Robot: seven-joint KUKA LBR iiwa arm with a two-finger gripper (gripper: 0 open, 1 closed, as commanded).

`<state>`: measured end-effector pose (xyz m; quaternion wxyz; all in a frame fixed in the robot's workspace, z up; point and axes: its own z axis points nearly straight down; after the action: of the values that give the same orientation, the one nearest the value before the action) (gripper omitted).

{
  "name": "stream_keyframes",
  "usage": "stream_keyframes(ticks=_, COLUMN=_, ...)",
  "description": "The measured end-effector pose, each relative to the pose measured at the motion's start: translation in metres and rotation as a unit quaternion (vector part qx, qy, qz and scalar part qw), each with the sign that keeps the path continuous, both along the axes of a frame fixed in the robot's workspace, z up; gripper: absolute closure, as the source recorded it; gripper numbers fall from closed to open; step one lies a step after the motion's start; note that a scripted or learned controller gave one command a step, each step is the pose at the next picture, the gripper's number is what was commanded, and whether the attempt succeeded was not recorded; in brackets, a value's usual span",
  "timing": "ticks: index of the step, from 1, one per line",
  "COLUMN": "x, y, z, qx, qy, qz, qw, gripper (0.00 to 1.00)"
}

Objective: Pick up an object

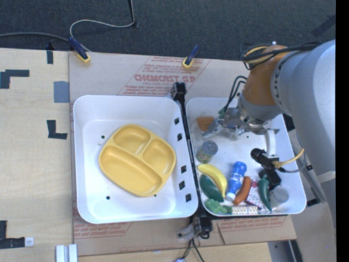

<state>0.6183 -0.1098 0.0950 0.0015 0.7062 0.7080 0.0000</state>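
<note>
Gripper (228,125): you can't tell its state from this angle, the wrist housing covers the business end. It sits low over the right bin (297,203), at the bin's 11 o'clock, and nothing is visibly held.

Pickable stuff is all in that bin:
- orange-brown piece (205,123), just beside the gripper at its 9 o'clock; contact unclear
- grey-green can (207,150), near, at the gripper's 7 o'clock, lying against the bin's left wall
- banana (214,177) at 6 o'clock, overlapping a green vegetable (209,190) below it
- blue bottle (236,179), lying beside the banana at its 3 o'clock, touching a red-orange sausage shape (244,190)
- dark green pepper (264,193) and a clear cup (279,195) at the bin's 5 o'clock
- small patterned packet (245,208) along the near wall

In the way: a black fitting (265,160) with a yellow cable on the arm hangs over the bin's 3 o'clock side, above the pepper. The arm's grey body with its orange band (262,81) hides the bin's 1 o'clock corner.

The left bin (82,146) holds a yellow divided tray (137,158), tilted diagonally, well apart from the gripper.

Surface: both bins sit on a cardboard sheet (158,78) with red print, pinned at 12 o'clock by two yellow-blue clamps (80,51). Wooden bench (32,162) with dark tape marks lies at 9 o'clock. Dark carpet (191,15) runs beyond, with a black cable (130,4) across it.
</note>
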Motion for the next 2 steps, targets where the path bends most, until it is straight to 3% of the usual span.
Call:
stream_keyframes(ticks=1, x=-0.0355, y=0.0152, z=-0.0097, qx=0.0004, qy=0.001, qz=-0.001, qw=1.0, gripper=0.0)
stream_keyframes(ticks=2, x=-0.0351, y=0.0149, z=0.0001, qx=0.0001, qy=0.0, qz=-0.001, qw=1.0, gripper=1.0)
